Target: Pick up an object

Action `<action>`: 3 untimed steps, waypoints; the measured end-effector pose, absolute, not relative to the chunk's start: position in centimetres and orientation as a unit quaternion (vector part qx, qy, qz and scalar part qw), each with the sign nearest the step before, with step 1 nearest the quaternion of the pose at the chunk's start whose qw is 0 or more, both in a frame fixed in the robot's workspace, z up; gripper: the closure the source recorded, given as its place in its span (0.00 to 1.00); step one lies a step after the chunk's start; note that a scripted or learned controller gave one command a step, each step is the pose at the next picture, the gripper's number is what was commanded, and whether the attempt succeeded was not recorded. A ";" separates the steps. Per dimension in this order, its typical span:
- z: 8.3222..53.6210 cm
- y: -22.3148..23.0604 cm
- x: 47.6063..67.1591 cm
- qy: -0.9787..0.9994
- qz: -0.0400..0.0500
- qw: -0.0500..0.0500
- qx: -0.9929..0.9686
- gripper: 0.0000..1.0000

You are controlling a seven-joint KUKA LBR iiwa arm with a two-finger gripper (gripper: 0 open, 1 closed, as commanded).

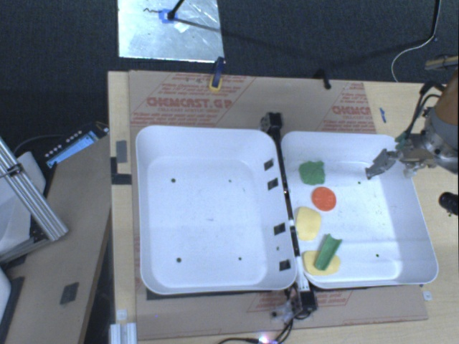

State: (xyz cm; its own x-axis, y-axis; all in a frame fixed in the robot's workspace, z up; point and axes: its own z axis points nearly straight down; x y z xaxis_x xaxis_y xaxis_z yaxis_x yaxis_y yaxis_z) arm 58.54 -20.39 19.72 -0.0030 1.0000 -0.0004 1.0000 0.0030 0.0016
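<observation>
Nearest, at the front of the right bin [423, 267], by its left wall: a green stick [329, 250] lying tilted across a yellow lump [313, 265], touching it. Just behind, a second yellow piece [308, 223]. Farther along the same wall, an orange-red disc [324, 198], then a green chunk [312, 171], each close to the next, all four spots in a rough row. Alongside, the left bin [154, 213], joined to its neighbour by dark clips. Over the far right part of the right bin, the gripper [379, 165], hanging well apart from the row of objects; open or closed cannot be told. Beneath both bins, printed cardboard [193, 99]. Beyond, a yellow-and-blue clip [216, 77], and farthest off a silver sheet [171, 20] on dark carpet
</observation>
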 end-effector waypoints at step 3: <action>8.5 -8.3 66.9 0.709 0.001 0.001 0.705 0.00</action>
State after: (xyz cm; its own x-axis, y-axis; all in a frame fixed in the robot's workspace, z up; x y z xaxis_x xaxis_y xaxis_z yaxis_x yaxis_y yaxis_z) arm 66.93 -8.26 8.49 -0.0062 1.0000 -0.0003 1.0000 0.0062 0.0022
